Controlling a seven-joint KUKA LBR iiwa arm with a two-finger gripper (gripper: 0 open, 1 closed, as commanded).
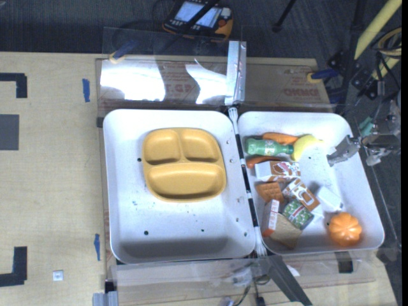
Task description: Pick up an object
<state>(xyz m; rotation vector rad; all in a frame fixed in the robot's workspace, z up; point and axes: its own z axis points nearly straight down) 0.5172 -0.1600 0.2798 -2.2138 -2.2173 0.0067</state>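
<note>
With its opening impossible to judge and nothing seen in its grip, the claw (pixel 344 150) hangs at the right bin's (pixel 366 190) far edge, seemingly poised to descend on the lemon (pixel 305 146), bottle (pixel 268 147) or pumpkin (pixel 345 227).

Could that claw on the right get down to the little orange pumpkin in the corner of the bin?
Probably yes. The pumpkin sits alone in the right bin's near corner, nothing on top of it, with white floor between it and the gripper. The bin wall close behind might crowd the grasp.
</note>
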